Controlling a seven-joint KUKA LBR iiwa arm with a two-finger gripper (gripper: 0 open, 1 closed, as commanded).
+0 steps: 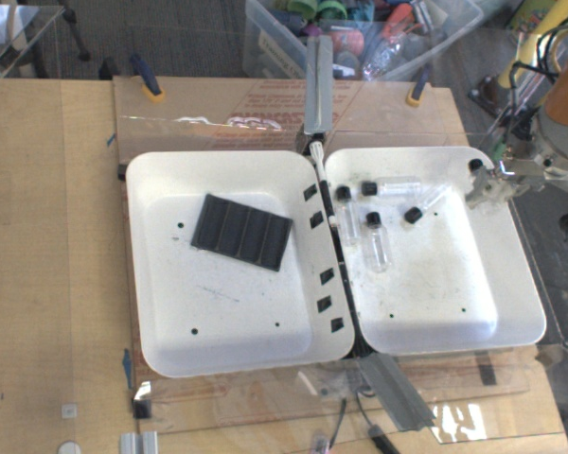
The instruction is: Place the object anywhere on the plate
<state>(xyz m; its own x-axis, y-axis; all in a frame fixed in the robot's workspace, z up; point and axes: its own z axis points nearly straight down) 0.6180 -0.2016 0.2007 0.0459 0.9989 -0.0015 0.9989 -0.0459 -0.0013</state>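
A dark grey ribbed plate [241, 232] lies flat in the left bin [161, 348], tilted a little, towards the bin's back. Several clear tubes with black caps lie in the back left part of the right bin [473, 320]: one [395, 189] lies crosswise, another [379, 247] points towards the front, a third [426, 206] lies at a slant. My gripper [485, 185] hangs at the right bin's back right corner, well to the right of the tubes and apart from them. Nothing shows in its grasp.
A row of small black clips [322, 249] runs along the ridge between the bins. A clear tub of coloured items [360, 12] stands behind the bench. Cables and hardware [540, 74] crowd the far right.
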